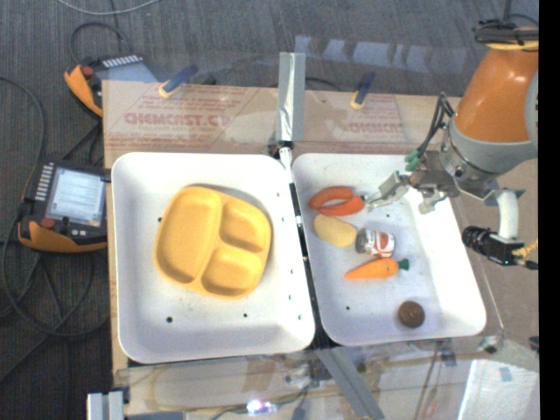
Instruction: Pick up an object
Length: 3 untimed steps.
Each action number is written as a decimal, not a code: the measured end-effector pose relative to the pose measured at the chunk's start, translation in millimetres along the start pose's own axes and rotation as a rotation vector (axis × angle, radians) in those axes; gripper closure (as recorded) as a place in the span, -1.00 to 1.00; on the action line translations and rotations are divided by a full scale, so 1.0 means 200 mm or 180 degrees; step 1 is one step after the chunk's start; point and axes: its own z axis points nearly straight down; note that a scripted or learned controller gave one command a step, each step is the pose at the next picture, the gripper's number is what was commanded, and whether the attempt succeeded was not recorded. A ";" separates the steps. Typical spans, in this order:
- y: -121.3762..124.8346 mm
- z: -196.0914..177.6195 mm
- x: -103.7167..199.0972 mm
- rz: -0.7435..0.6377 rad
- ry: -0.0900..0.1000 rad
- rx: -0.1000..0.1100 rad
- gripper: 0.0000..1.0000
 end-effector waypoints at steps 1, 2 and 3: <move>-0.21 0.70 -0.13 -0.0604 -0.0010 -0.0044 -1.00; -0.10 0.82 -0.14 -0.0761 -0.0009 -0.0034 -1.00; 0.22 0.81 -0.27 -0.0563 -0.0018 -0.0043 -1.00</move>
